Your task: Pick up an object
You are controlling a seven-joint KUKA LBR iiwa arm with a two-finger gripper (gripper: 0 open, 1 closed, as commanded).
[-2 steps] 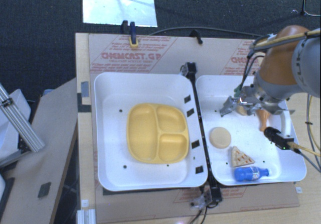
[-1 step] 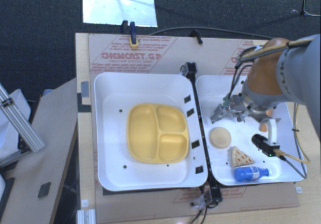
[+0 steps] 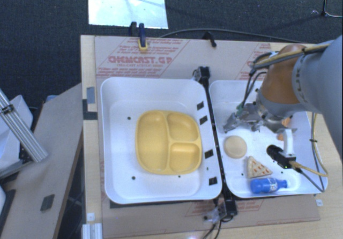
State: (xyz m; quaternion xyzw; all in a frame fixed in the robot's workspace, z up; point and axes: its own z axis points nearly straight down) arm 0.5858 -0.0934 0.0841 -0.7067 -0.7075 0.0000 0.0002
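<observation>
Two white bins sit side by side, and in the right bin we see the gripper low over the floor, just above a round tan cookie. We cannot tell whether it is spread or pressed together. Near the cookie lie a triangular waffle-patterned wedge and a blue bottle on its side. The left bin holds a yellow divided plate.
</observation>
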